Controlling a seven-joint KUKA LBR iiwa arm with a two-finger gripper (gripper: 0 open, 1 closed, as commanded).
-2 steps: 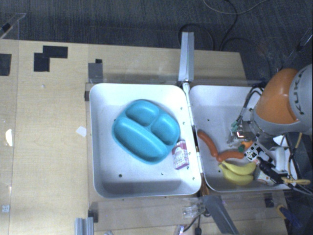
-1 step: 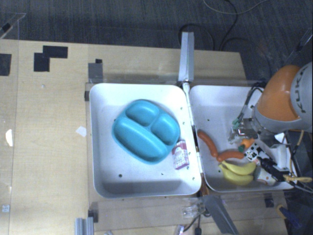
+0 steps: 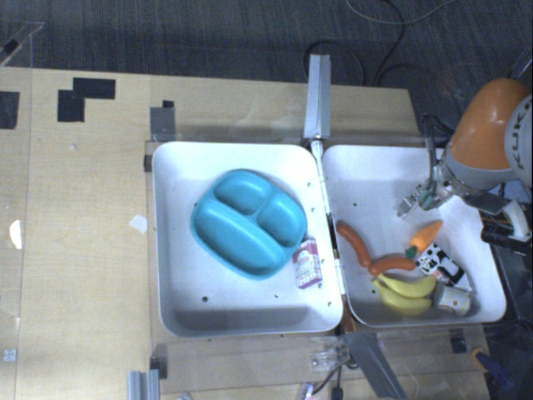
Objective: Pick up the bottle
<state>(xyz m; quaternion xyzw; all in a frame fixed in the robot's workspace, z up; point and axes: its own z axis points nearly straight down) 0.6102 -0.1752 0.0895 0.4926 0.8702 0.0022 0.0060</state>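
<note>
The bottle [image 3: 307, 263] is small and clear with a pink label and a white cap. It lies on its side in the left bin [image 3: 175, 248], against that bin's right wall and just off the lower right edge of the blue plate [image 3: 249, 222]. My gripper [image 3: 419, 198] hangs over the upper right part of the right bin [image 3: 366, 173], well to the right of the bottle. It is open, with nothing between its fingers.
The right bin's lower half holds an orange-red sausage [image 3: 360, 248], a banana [image 3: 406, 293], a carrot [image 3: 425, 237], a black-and-white object [image 3: 439, 263] and a pale cylinder [image 3: 454, 300]. A metal divider [image 3: 317, 98] runs between the bins at the back.
</note>
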